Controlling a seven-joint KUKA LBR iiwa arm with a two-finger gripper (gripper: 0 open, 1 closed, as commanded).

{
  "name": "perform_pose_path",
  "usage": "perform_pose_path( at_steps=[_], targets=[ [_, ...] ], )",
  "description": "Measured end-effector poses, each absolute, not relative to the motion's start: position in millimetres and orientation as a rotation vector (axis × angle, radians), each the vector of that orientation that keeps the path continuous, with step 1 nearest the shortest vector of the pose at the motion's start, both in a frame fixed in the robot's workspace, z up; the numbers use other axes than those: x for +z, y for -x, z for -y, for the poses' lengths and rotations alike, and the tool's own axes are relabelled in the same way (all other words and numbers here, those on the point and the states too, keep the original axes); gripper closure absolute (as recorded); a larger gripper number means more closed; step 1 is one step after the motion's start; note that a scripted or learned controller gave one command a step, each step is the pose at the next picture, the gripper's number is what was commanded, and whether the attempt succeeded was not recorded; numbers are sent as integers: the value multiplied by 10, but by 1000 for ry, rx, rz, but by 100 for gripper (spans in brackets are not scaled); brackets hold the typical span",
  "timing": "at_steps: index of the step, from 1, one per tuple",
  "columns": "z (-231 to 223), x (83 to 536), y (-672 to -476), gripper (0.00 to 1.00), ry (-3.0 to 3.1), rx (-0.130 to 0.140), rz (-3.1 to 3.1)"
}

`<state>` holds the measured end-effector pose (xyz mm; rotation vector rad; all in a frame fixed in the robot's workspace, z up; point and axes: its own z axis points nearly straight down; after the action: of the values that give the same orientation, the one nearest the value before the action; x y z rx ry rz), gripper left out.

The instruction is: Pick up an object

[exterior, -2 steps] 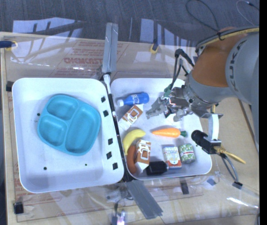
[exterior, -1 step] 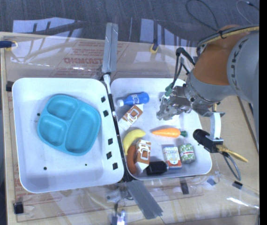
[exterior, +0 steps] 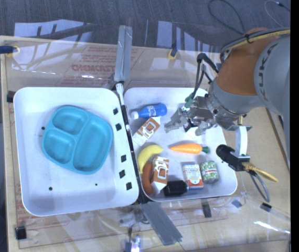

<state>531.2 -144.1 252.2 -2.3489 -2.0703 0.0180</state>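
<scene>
Fingers (exterior: 177,121) of the gripper (exterior: 187,121) are hanging over the right bin (exterior: 139,96), apparently spread — though the metal is blurring together, so this is hard to call.

Nothing is sitting between them; the gripper is hovering just above the orange carrot (exterior: 185,148), with the blue bottle (exterior: 150,111) lying to its left near the bin's far wall and a small brown-and-white carton (exterior: 148,127) just below that bottle. Along the near side of the bin, a yellow banana (exterior: 147,154) is curving beside a second brown-and-white carton (exterior: 160,170), a black object (exterior: 174,188), a red-and-green box (exterior: 192,174) and a green can (exterior: 209,171) — all well apart from the fingers. In the left bin (exterior: 29,156), a blue divided tray (exterior: 77,138) is lying flat.
</scene>
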Motion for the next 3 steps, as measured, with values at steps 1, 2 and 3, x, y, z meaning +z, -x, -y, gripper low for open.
perform_pose_path(
  at_steps=[1, 2, 3],
  targets=[
    [1915, 1731, -5914, 0, 2440, 9, 1970],
    [1985, 1130, -6190, 0, 2359, -15, 2094],
    [2053, 1157, -5500, 0, 2328, 5, 2101]
  ],
)
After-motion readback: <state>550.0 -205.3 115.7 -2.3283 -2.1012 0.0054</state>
